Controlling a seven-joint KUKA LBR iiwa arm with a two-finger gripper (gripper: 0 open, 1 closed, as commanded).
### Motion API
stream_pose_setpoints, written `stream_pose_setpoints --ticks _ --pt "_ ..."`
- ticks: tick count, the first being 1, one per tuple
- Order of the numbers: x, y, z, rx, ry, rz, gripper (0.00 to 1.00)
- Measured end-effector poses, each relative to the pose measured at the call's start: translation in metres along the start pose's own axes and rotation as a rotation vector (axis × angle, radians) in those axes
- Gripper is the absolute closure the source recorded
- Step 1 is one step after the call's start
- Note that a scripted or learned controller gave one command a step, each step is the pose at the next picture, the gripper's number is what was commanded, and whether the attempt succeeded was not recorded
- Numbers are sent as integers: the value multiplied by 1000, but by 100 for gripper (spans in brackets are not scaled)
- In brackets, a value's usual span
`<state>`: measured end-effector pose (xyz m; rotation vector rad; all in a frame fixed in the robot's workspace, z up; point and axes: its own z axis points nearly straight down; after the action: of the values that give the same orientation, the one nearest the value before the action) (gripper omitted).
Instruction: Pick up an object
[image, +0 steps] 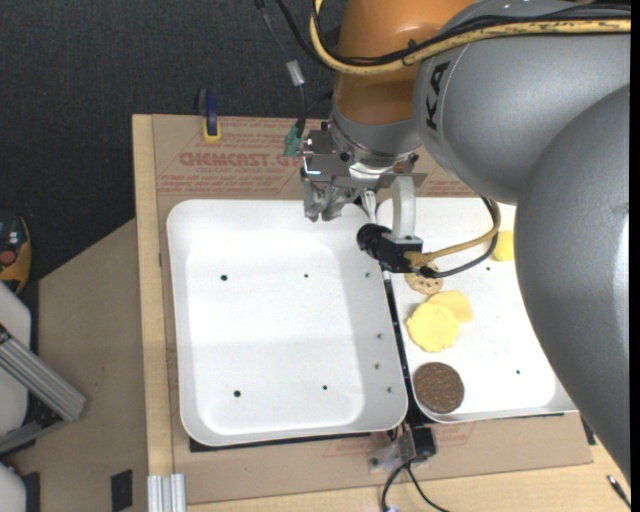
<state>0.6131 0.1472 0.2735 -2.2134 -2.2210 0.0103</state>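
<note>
Bright, even light; soft shadow in left bin (200, 300); sharp pic.

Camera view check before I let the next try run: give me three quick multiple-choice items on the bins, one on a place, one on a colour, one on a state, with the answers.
1. Where do the loose objects lie?
A. In the left bin
B. In the right bin
C. On the cardboard outside the bins

2. What colour is the round disc nearest the right bin's front rim?
A. Brown
B. Blue
C. White

3. Where is the gripper?
A. Over the far edge of the left bin
B. Pressed onto the brown disc
C. Outside the bench, over the dark floor

Answers:
1. B, the yellow pieces and the brown disc lie in the right bin.
2. A, the disc is dark brown against the white tray.
3. A, the gripper is over the far rim of the left bin, apart from the objects.
</note>
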Motion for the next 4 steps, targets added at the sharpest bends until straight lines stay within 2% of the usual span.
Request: stream_pose_setpoints --ticks 1,2,3,4 --pt "-83 -23 -28 -7 -2 11 100" --pt "-50 11 -137 -25 3 0 100" --pt "-18 54 -27 -3 0 0 100" --pt "58 48 34 0 1 -4 100"
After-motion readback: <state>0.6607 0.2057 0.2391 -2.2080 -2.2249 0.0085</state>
